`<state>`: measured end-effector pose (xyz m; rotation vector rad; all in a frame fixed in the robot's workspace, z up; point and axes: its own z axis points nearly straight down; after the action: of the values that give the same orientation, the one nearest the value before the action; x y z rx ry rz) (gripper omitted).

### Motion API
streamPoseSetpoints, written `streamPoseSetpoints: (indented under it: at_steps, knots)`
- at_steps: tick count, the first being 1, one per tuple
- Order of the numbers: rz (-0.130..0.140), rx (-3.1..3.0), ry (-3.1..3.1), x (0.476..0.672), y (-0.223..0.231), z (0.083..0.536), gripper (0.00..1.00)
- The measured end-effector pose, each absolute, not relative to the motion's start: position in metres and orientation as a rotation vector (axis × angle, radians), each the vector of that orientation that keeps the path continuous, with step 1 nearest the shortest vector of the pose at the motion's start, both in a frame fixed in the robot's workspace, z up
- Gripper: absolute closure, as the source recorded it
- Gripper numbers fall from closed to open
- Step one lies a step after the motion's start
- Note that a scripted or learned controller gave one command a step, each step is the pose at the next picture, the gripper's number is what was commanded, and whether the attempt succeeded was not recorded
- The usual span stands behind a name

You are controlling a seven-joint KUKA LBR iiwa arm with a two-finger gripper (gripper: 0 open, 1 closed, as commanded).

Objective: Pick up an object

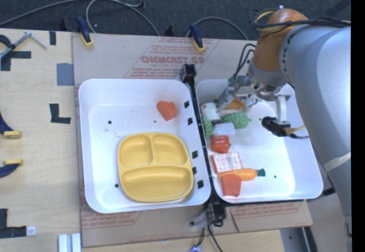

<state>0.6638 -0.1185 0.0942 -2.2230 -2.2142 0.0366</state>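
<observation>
My gripper (235,97) hangs low over the back left part of the right bin (282,154), at the end of the grey arm with its orange band (276,23). Directly beneath it lie an orange piece (234,105) and a green leafy toy (238,121). A white cup (209,112) and a pale block (223,129) sit just left of it. Further forward in that bin are a red toy (220,143), a red-and-white packet (227,161), a carrot (245,174) and an orange-red block (230,185).
The left bin (108,108) holds a yellow divided plate (154,166) and a small orange-red piece (167,109). A black divider clip (188,73) sits between the bins. A black cable plug (274,125) hangs from the wrist over the right bin.
</observation>
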Motion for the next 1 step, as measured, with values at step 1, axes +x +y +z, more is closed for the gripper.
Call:
streamPoseSetpoints:
  at_steps: [1]
  knots:
    - [0.029,-2.226,-2.218,0.665,-0.1201,0.0852,0.0]
